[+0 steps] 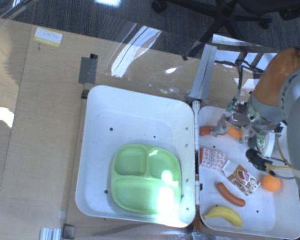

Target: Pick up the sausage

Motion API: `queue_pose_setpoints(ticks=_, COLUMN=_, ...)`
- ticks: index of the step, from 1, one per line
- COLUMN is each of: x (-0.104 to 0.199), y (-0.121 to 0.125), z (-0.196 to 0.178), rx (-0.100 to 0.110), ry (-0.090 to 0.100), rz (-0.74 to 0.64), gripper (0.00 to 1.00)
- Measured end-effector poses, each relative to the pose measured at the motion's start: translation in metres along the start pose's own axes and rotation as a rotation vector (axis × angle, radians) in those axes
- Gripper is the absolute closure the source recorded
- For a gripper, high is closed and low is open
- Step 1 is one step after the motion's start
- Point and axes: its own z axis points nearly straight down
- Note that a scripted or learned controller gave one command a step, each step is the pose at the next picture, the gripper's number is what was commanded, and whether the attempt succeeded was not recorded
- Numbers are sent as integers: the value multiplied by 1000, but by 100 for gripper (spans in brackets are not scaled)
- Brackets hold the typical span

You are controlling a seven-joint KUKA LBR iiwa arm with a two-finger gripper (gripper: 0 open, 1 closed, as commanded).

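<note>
The sausage [231, 194], reddish-brown and slightly curved, lies in the right bin [286, 221] toward its front, between a snack packet and a banana. My gripper [232, 123] hangs over the far left part of that bin, well behind the sausage and apart from it. It sits right above some small orange pieces [234, 132]. The grey arm with its orange band [278, 68] covers the bin's far right corner.
A yellow banana [223, 215] lies just in front of the sausage. A brown-and-white snack packet [241, 179], a red-and-white packet [212, 158] and an orange ball [270, 183] lie around it. The left bin [97, 137] holds a green divided plate [145, 178].
</note>
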Motion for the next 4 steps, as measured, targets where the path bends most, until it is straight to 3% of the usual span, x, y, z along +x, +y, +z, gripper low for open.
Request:
queue_pose_setpoints(ticks=3, x=-5, y=-2, z=3, rx=9, ry=-1, rz=-157, gripper=0)
queue_pose_setpoints(ticks=4, x=10, y=-4, z=0, rx=17, ry=-5, rz=115, gripper=0)
